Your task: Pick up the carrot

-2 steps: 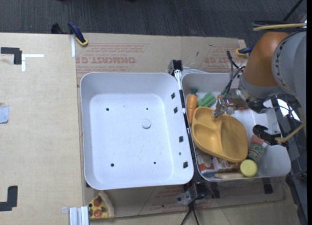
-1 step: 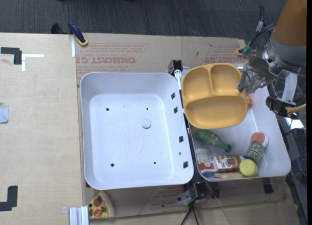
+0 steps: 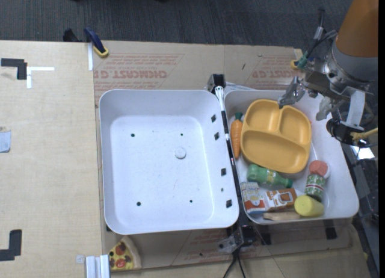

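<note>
One carrot (image 3: 236,136) lies right of centre, beside one yellow plate (image 3: 278,136); the claw (image 3: 290,97) hovers upper right, its state probably unreadable.

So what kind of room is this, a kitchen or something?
More likely a robot test lab than a kitchen. Two white bins sit on a cardboard-covered bench, one holding toy food such as a carrot and a yellow plate, with a robot arm reaching in and office carpet behind.

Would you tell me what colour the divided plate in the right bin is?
The divided plate is yellow, seen clearly in the camera view.
</note>
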Robot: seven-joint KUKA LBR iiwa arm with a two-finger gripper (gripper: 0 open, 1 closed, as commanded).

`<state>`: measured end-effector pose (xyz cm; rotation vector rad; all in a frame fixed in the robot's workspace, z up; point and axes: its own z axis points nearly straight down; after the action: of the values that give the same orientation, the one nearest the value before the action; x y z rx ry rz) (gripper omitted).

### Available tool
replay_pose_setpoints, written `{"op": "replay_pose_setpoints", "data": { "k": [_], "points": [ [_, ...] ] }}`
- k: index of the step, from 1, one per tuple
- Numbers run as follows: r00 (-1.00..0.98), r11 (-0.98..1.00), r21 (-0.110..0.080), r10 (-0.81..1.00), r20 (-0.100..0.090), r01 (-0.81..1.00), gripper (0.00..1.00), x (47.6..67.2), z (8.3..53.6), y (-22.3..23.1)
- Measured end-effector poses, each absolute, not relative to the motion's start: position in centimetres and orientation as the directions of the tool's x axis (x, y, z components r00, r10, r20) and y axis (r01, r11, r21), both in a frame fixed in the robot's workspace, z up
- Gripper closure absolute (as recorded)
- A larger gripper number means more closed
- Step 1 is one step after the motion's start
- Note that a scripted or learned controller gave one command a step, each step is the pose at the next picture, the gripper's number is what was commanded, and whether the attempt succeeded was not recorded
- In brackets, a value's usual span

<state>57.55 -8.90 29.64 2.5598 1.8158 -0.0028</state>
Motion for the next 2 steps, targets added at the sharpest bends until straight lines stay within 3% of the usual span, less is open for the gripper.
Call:
{"op": "replay_pose_setpoints", "data": {
  "k": [2],
  "points": [
    [0.305,-0.305,-0.003,0.952,-0.003,0.952,0.00,64.5,14.3,-14.1]
  ]
}}
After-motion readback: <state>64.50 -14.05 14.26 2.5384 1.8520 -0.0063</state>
